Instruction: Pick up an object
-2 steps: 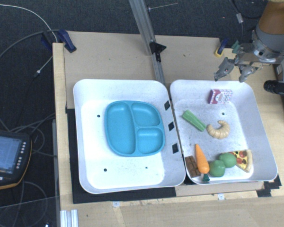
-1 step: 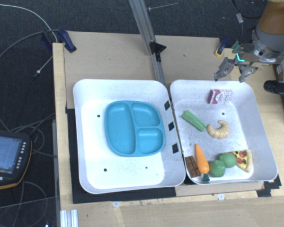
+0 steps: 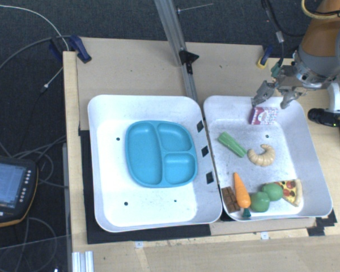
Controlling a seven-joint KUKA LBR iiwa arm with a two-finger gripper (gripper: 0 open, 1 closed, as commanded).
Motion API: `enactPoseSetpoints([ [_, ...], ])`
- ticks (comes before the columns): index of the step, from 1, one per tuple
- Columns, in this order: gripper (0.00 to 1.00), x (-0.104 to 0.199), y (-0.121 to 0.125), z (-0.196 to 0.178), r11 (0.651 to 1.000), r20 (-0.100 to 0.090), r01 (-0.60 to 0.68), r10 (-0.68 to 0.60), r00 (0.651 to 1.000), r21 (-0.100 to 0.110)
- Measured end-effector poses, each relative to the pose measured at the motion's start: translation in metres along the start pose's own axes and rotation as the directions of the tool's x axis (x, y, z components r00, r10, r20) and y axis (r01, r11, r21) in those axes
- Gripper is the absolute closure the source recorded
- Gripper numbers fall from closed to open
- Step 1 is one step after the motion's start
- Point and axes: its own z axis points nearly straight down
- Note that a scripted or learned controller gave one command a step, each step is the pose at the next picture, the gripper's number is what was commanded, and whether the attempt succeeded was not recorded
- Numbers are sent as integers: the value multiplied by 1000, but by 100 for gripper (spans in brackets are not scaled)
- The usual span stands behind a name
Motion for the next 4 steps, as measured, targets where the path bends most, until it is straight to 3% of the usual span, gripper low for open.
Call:
enactPoseSetpoints([
  [2,0,8,-2,107,1000,-1,1,-1,1000,2],
  [3,100,8,0,92,1000,0,2,-2,1000,-5],
  [4,100,4,10,40,1000,2,1,-1,1000,-12],
])
